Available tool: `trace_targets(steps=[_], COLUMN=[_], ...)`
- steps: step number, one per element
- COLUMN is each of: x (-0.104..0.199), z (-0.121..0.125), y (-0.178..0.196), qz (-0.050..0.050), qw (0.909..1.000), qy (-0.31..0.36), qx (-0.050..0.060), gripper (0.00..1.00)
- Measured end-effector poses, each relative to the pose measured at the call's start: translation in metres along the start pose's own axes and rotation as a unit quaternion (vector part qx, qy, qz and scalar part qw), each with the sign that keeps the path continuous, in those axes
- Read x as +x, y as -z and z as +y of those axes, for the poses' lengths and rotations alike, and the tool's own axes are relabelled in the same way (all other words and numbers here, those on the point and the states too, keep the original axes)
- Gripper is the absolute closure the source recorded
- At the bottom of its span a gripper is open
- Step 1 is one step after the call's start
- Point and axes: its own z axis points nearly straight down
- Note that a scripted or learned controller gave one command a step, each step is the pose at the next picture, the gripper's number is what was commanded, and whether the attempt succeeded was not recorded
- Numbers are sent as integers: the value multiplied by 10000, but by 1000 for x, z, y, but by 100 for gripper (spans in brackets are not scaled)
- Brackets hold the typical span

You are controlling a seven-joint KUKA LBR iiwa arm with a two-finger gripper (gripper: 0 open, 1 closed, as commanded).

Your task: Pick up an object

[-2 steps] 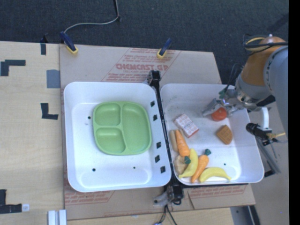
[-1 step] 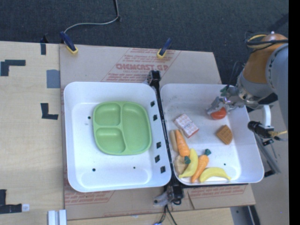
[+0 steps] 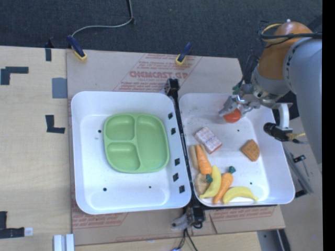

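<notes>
Looking at the right bin (image 3: 272, 190), the gripper (image 3: 234, 109) is down at the far side right on top of a small red tomato (image 3: 232, 116). Honestly can't tell if it's actually pinched or just touching, the jaws are too blurry to call. My guess is it's a light plastic toy, round and slick, so it'll probably squirt out unless squeezed across its widest part. Carrots (image 3: 203, 161), banana (image 3: 239, 194) and cracker (image 3: 250, 150) sit nearer.

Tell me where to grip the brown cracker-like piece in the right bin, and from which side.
Grip the brown cracker piece across its two opposite flat edges, coming straight down from above. It lies flat and squarish, apart from the other items, so the claw has room on each side.
</notes>
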Motion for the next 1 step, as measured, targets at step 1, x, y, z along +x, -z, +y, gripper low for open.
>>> trace_targets(steps=[1], x=[88], z=[9], y=[54], qz=[4], qw=[10000], qy=[3], qx=[-2], gripper=[100])
